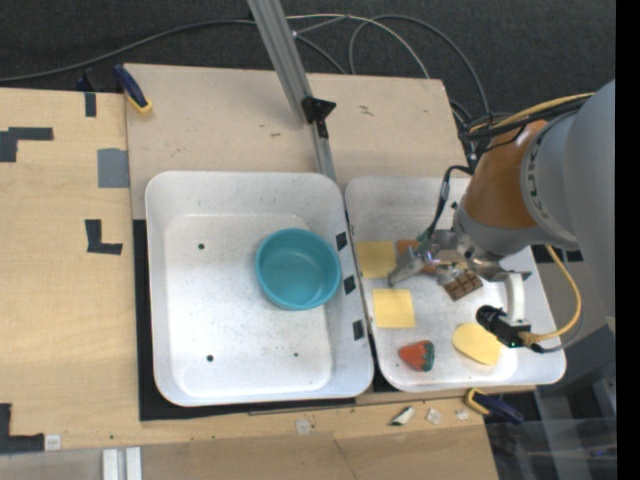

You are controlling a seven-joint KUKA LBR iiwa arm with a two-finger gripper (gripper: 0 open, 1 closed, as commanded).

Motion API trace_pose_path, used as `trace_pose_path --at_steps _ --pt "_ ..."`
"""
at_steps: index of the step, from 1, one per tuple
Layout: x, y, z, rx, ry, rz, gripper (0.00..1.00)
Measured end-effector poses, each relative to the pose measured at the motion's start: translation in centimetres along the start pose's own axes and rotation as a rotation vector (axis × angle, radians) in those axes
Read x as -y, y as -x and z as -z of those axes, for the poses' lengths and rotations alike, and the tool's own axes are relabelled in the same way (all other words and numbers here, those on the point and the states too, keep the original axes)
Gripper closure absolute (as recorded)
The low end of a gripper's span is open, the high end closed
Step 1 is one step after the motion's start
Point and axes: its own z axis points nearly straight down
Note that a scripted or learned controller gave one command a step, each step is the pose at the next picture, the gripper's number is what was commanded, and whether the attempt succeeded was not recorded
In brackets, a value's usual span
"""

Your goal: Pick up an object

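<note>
Readable text: none
Labels, brands, numbers: none legible on the white bins (pixel 170 268), their contents, or the worktop (pixel 60 168)

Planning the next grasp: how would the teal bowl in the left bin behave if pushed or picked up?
The teal bowl looks rigid, so it would likely slide rather than flex. Sitting upright on its base, it seems unlikely to roll. Its thin rim probably suits a pinch better than its wide body.
</note>
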Motion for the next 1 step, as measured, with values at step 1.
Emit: trace_pose_path --at_steps 1 --pt "0.03 -0.11 1.04 -0.002 -0.002 0.001 1.0"
